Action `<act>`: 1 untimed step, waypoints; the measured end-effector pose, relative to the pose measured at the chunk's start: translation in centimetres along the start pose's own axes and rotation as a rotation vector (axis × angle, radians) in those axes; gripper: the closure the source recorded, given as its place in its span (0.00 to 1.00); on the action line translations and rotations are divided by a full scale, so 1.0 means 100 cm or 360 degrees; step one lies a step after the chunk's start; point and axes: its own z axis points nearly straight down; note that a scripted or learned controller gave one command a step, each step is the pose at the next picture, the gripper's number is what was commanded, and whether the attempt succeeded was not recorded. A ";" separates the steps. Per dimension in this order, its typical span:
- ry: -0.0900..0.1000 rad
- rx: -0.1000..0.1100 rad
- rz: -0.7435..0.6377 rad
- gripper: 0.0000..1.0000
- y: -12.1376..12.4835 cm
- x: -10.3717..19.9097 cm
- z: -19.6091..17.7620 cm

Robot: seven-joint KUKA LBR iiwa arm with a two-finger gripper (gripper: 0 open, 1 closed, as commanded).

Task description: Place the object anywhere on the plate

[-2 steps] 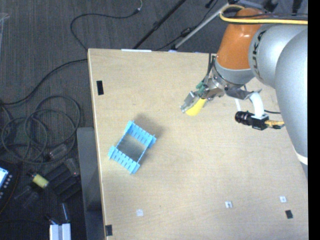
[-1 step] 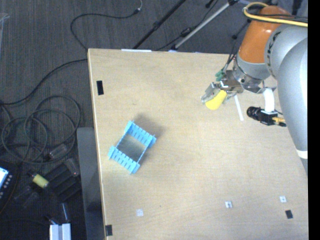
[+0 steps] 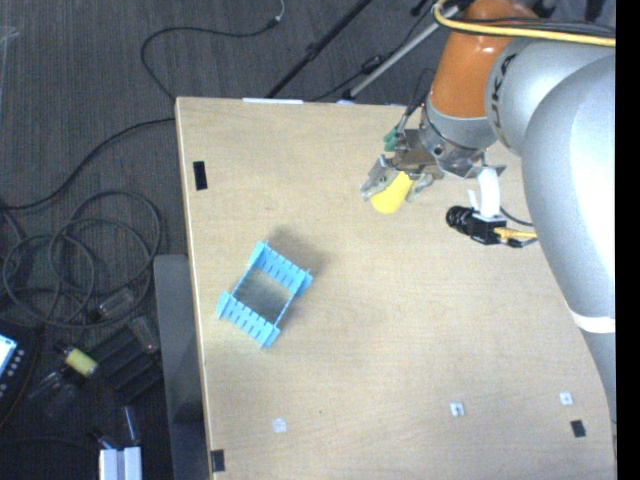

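Note:
My gripper (image 3: 396, 181) hangs over the far right part of the tan bench top (image 3: 400, 348), below the arm's orange band (image 3: 478, 63). A small yellow object (image 3: 390, 194) sits between the fingers and pokes out toward the lower left, so the gripper is shut on it. It looks lifted slightly off the surface. A light blue ribbed rack-like piece (image 3: 264, 295), open in its middle, lies on the bench well to the lower left of the gripper and apart from it.
A black and yellow fitting (image 3: 485, 225) on a cable hangs off the arm just right of the gripper. Small markers (image 3: 457, 408) dot the near right of the bench, and a black tab (image 3: 200, 175) sits near its left edge. Cables (image 3: 80, 258) lie on the floor at left.

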 end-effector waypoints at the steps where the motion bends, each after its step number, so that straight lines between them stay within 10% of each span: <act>1: -0.0007 0.0003 -0.0001 1.00 0.000 -0.001 -0.009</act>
